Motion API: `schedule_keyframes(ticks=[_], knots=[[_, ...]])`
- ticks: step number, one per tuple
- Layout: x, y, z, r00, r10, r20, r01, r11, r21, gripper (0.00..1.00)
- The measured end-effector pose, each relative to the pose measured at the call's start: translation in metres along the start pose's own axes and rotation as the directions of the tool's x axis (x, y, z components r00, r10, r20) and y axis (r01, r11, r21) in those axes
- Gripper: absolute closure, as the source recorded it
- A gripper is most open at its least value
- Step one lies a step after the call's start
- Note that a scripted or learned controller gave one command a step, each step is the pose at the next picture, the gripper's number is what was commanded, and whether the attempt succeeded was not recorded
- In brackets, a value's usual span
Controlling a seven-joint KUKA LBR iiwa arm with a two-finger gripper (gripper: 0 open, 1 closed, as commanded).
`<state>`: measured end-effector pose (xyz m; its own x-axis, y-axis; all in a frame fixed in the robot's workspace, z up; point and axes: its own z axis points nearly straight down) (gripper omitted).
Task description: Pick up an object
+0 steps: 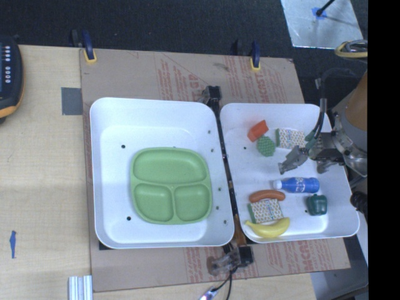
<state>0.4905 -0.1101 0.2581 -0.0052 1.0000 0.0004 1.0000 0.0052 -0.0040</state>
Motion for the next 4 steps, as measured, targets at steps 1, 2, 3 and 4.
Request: schedule_keyframes(ticks=[1,2,3,4], knots=[[-0.049,0.072,0.061,1.0,0.001,0.002,-0.001,1.0,0.0,0.0],[-0.019,0.167,0.164,1.0,-0.001,0.002,0.001,1.0,-0.004,0.0],[0.006,0.166,0.166,1.0,-0.001,0.001,0.001,1.0,0.001,0.0],[0.0,0.166,0.165,1.0,0.001,0.002,-0.001,1.0,-0.001,0.0]])
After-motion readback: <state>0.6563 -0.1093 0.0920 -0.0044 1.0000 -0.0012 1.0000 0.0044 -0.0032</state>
